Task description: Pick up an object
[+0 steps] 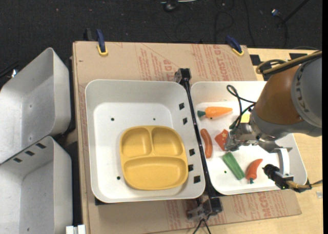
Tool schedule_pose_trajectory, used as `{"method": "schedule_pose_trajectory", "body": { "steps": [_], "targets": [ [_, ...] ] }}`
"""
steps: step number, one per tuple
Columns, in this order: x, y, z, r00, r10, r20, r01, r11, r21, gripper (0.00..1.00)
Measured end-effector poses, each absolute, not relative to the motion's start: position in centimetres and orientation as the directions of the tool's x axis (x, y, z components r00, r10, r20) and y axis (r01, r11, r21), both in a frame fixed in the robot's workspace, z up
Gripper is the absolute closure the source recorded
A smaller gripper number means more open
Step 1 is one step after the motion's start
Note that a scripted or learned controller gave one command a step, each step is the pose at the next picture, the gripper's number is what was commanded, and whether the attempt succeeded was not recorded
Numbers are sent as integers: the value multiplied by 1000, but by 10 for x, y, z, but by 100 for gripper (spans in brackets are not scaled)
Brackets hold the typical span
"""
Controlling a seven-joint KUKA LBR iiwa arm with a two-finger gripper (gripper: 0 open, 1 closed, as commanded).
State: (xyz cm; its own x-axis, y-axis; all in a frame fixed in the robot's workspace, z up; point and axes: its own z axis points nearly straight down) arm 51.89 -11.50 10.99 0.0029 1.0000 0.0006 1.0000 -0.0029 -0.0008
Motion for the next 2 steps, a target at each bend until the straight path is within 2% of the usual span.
{"method": "schedule_pose_trajectory", "body": {
  "steps": [1, 2],
  "targets": [
    [518, -126, 164, 2, 1000, -1, 1000, -2, 4, 100],
    [527, -125, 209, -3, 1000, -1, 1000, 3, 5, 100]
  ]
}}
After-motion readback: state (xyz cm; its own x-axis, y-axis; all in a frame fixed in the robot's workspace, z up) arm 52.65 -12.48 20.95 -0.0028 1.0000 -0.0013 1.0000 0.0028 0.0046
